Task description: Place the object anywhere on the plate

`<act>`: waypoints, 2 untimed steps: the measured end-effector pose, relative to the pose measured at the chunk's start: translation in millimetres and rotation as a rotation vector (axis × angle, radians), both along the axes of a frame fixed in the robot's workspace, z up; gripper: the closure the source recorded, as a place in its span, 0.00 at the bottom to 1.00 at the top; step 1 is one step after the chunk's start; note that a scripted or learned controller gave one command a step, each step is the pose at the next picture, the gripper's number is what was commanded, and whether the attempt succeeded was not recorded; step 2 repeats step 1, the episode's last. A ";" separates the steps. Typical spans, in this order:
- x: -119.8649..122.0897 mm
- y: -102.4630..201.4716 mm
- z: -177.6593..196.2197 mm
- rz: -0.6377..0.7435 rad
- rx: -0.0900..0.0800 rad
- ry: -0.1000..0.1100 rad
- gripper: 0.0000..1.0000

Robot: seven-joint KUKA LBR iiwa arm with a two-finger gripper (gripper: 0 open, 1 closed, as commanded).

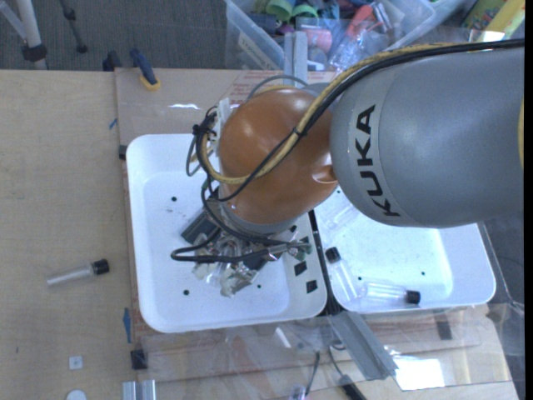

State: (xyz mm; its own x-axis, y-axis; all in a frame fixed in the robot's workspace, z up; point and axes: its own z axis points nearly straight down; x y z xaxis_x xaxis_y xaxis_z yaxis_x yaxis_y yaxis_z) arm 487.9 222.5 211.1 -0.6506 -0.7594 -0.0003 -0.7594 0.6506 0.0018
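Gripper (229, 275) low over the left bin's (150, 223) front edge — finger state: cannot tell, wrist and cables hide it. Clear tube with a black cap (391, 292) lies in the right bin (466, 265), front side. Another tube (77, 272) on the bench (58, 182), left.

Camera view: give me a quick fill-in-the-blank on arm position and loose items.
1. The gripper hangs over the ____ bin.
2. The clear tube with a black cap lies in the ____ bin.
3. Another capped tube lies on the bench, to the ____ of both bins.
4. The clear tub of colourful items stands at the view's ____ edge.

Missing words: left; right; left; top
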 end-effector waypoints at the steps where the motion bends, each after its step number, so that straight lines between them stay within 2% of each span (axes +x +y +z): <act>1: 94.6 -20.1 48.5 0.170 0.004 -0.007 1.00; 2: 94.6 -20.1 48.5 0.170 0.004 -0.007 1.00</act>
